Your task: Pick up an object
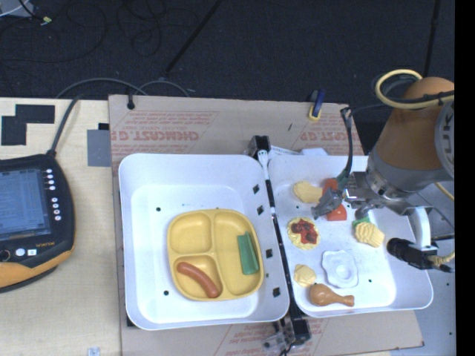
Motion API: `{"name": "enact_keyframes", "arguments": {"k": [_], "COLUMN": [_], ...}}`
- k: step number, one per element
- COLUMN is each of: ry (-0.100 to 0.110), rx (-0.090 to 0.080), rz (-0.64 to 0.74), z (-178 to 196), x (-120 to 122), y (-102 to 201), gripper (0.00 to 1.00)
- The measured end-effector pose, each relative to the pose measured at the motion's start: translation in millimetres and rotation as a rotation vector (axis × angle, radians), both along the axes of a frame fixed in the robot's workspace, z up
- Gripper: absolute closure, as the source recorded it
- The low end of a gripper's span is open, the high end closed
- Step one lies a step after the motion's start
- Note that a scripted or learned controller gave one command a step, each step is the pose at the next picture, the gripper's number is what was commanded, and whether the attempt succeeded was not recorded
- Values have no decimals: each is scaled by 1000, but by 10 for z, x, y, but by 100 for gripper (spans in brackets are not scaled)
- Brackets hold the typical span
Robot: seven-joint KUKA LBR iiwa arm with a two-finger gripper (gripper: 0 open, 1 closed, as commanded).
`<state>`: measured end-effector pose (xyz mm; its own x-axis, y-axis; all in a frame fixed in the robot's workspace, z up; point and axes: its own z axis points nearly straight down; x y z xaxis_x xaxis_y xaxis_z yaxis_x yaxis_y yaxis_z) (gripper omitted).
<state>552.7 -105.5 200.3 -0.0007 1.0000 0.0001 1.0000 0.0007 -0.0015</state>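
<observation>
over in the right bin (401, 291), the claw (332, 201) sits low by a red toy piece (338, 212), can't tell if it's gripping. yellow tray (185, 236) with sausage (197, 279) sits in the left bin (148, 199).

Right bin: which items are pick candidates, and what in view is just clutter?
In play:
gripper
red toy piece beside it
pale yellow bun
red-topped pizza toy
yellow corn toy
white fried egg toy
brown drumstick toy

Lying about:
yellow divided plate
sausage toy
green strip
orange-rimmed teach pendant
</observation>
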Motion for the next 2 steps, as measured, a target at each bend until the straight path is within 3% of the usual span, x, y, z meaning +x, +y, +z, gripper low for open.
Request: {"name": "enact_keyframes", "arguments": {"k": [1, 2], "ry": [-11, -18], "rx": [0, -2], "rz": [2, 0], "z": [1406, 3327], "x": [-328, -647], "y": [211, 209], "gripper": [0, 0]}}
